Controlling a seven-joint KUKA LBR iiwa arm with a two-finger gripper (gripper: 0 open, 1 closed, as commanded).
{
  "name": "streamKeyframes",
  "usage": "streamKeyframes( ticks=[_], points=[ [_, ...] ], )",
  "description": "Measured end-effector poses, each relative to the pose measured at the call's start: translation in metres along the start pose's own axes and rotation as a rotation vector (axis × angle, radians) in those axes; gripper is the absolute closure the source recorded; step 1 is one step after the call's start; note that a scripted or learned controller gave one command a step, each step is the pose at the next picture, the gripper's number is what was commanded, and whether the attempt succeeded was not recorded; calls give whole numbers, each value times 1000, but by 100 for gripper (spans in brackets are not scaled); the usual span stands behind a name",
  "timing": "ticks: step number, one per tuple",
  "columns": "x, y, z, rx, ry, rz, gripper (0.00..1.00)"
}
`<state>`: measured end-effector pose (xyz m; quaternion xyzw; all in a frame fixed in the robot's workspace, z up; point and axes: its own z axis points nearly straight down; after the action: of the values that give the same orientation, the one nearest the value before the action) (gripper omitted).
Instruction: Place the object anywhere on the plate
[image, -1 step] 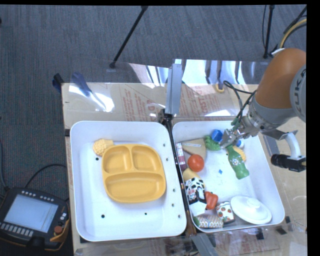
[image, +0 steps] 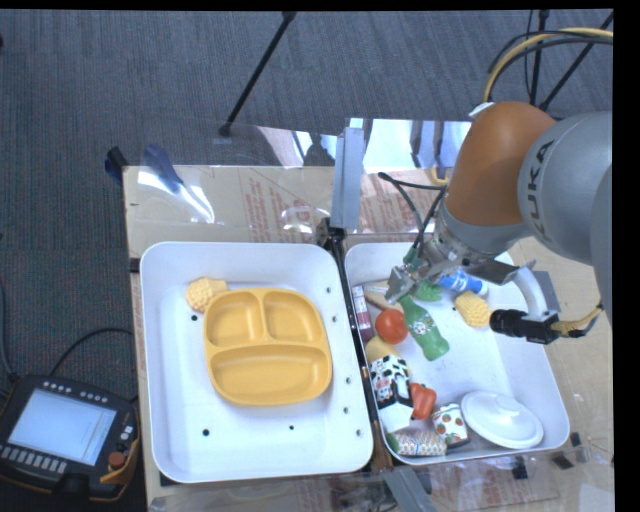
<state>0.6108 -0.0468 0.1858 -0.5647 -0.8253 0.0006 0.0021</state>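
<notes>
Currently, the gripper (image: 415, 277) is lowered into the right bin (image: 545, 385) at centre-right | finger state cannot be told | green bottle (image: 425, 330) lies just below it | yellow plate (image: 267, 345) waits centre-left | risk: neighbouring tomato (image: 391, 325) could be nudged, or 2 items caught.

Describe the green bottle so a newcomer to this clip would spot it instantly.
Start at the right-hand white bin, the cluttered one under the grey arm. Just below the gripper, near the bin's upper middle, lies the green plastic bottle, tilted diagonally. It is the only long green item, beside a round red tomato toy.
</notes>
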Motion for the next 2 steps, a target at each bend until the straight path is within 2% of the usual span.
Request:
streamKeyframes(
  ticks=[1,2],
  points=[
    [89,-1,0,1,0,-202,100],
    [152,-39,-76,-6,-3,-239,100]
  ],
)
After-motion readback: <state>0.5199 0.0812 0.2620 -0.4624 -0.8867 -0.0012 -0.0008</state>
